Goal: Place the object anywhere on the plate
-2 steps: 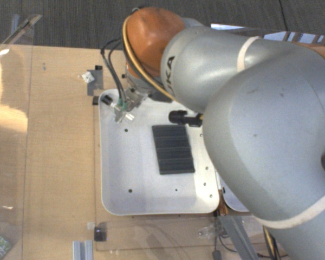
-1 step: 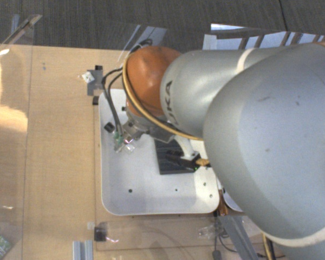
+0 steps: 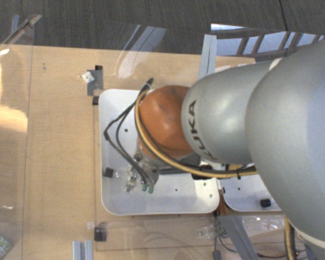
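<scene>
The grey arm [image 3: 249,118] reaches in from 3 o'clock, gripper [image 3: 138,184] pointing down over the left bin [image 3: 173,202]; whether it is open, I cannot tell.

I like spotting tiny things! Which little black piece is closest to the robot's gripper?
The black piece just left of the gripper, in the same bin. The other black piece lies in the neighbouring bin.

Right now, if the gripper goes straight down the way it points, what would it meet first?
Probably the bare floor of the left bin, though depth is unclear. The gripper points down, and the small black object lies off to its side, out of that line.
</scene>
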